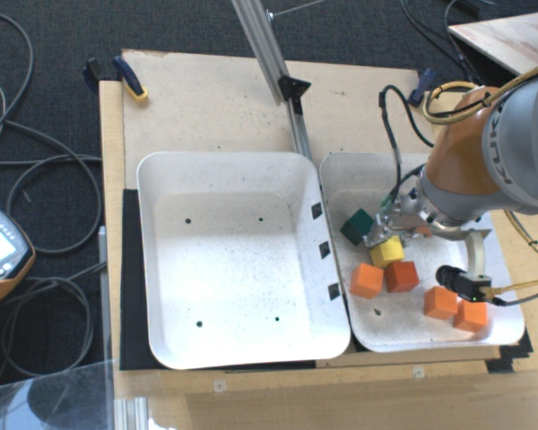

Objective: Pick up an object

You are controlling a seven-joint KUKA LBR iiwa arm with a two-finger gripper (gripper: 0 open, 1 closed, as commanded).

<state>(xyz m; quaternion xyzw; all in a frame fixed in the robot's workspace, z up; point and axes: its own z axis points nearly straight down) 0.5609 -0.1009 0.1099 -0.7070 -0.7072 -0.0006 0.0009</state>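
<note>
The right bin (341, 173) holds several blocks. A dark green block (356, 226) lies near its left wall, with a yellow block (388, 251) just right of and below it. Nearer the front sit an orange block (368, 280) and a red block (402, 277) side by side. Two more orange blocks (441, 303) (472, 315) rest at the front right. My gripper (382, 230) is low in the right bin, between the green block and the yellow block and close to both. The wrist hides part of the bin floor behind it.
The left bin (161, 186) stands beside the right one, sharing a raised divider (325, 249). A slanted metal rail (267, 43) rises behind the bins. Cables lie on the dark floor at the left, and a clamp (130, 77) grips the board's back left corner.
</note>
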